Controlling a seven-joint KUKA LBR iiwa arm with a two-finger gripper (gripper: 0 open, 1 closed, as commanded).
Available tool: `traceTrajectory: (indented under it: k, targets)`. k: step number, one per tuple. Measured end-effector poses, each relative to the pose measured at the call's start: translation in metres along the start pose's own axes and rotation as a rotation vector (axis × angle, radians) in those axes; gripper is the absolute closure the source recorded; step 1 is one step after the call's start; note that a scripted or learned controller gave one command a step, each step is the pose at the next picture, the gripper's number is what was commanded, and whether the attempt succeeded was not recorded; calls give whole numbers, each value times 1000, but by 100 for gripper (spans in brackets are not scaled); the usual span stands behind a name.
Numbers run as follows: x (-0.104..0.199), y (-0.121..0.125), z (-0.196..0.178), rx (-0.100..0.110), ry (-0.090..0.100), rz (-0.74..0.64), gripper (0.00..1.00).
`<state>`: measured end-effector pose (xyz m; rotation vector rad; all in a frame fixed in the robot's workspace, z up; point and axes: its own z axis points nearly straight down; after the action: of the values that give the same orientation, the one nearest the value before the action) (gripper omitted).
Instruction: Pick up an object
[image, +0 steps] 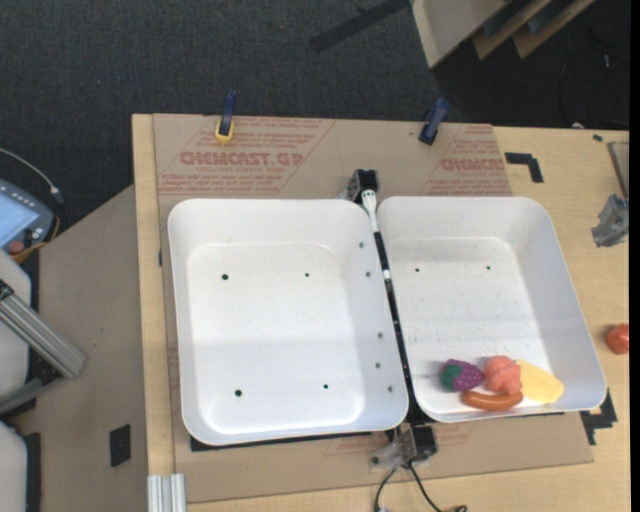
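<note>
Several small toy foods lie bunched in the near corner of the right bin (520, 230). A purple bunch of grapes (462, 375) is on the left of the group. Beside it sits a salmon-orange lumpy piece (503, 373), and a yellow piece (540, 384) rests against the bin's front right wall. An orange-red sausage shape (491, 400) lies in front of them along the front rim.
The left bin (200, 300) sits flush against the right one on a cardboard sheet (330, 150) held by two clamps at the back. A grey part (610, 222) and a small orange thing (618, 339) show at the right edge. Cables run by the bins' front junction (405, 450).
</note>
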<state>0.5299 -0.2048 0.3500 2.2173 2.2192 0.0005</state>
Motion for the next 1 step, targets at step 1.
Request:
traceTrajectory:
  k: [1]
  targets:
    - [0,1,-10,-4,-3,-1,100]
